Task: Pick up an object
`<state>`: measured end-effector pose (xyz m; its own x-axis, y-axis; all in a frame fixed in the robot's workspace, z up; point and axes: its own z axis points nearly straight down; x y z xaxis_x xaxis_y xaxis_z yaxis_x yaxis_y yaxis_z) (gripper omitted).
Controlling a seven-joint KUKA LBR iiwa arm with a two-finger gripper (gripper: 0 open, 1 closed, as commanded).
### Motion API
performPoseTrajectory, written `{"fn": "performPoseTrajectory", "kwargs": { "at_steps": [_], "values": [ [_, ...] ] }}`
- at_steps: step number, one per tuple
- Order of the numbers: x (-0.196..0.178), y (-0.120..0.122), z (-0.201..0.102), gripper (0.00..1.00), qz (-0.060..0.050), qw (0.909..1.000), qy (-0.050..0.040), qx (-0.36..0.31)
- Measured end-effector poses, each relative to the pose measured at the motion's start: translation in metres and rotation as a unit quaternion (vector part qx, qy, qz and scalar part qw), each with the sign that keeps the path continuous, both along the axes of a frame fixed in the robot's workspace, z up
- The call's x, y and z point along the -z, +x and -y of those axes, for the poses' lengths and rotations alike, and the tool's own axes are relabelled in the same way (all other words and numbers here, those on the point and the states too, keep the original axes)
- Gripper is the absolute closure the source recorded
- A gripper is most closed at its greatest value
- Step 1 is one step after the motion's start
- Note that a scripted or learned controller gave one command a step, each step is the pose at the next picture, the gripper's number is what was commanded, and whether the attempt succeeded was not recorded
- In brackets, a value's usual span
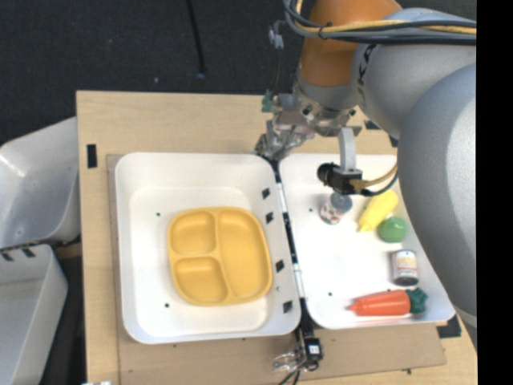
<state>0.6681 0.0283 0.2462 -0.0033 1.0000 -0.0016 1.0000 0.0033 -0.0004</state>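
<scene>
The gripper point(275, 144) hangs over the far rim where the 2 bins point(128, 215) meet; its state cannot be told. The yellow plate point(220, 255) lies ahead-left of it, the orange carrot point(381, 304) well ahead-right.

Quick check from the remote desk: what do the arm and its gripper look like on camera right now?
The arm is bulky, smooth and rounded, light grey, with a glossy orange band above the wrist. Yellow and black cables loop around that band. The gripper is a small, silvery bare-metal assembly, much slimmer than the arm.
</scene>
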Motion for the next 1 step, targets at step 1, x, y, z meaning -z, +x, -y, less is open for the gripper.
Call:
{"fn": "performPoseTrajectory", "kwargs": {
  "at_steps": [1],
  "values": [
    [-0.007, 0.0058, -0.0501, 1.0, 0.001, 1.0, 0.0009, 0.0]
  ]
}}
